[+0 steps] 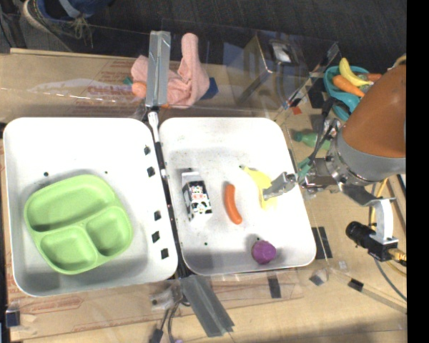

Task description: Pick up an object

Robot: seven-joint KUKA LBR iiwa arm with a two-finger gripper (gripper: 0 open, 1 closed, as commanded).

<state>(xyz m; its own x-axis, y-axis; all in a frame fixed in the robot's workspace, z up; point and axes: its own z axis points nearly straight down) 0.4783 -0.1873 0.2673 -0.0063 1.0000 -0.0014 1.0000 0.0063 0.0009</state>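
The gripper (279, 186) was observed low over the right bin (222, 131), at its right side, directly upon a yellow banana-shaped item (259, 178) — whether the item was clamped could not be determined from above. To its left an orange carrot-like piece (233, 203) and a small black-and-white carton (195, 196) were noted; a purple object (264, 251) lay nearer. A green divided tray (77, 222) was recorded in the left bin (28, 138).

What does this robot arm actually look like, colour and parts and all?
The arm is bulky and rounded: a broad orange band with a grey metal section below it. Thin green and dark cables run along the wrist. It ends in a small grey metal gripper.
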